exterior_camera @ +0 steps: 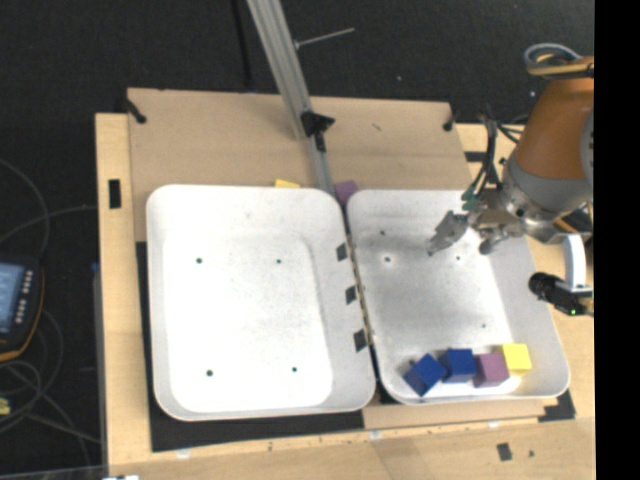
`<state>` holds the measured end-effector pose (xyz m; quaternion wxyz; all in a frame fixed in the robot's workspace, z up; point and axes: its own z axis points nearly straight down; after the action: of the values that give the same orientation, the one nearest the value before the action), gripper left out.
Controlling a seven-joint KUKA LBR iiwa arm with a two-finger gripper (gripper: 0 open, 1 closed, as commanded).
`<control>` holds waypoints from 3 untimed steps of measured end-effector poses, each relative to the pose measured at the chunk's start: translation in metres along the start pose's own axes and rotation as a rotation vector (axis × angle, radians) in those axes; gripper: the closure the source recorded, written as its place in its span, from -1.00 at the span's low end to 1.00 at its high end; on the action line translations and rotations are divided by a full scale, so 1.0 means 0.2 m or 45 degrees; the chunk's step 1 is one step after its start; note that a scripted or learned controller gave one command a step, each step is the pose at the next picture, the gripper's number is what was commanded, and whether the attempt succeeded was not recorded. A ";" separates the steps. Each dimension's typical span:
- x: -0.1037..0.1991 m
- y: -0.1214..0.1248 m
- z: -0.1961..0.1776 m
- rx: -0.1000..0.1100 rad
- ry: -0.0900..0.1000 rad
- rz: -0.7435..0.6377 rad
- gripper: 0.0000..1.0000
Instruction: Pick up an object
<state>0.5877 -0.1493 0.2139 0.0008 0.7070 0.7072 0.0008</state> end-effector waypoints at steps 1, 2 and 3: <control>0.14 0.04 0.22 0.006 0.000 -0.005 -1.00; 0.13 -0.01 -0.30 -0.010 -0.003 -0.005 -1.00; 0.24 -0.21 0.21 0.013 0.001 0.000 -1.00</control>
<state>0.5450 -0.1005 0.1715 -0.0030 0.7071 0.7071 -0.0023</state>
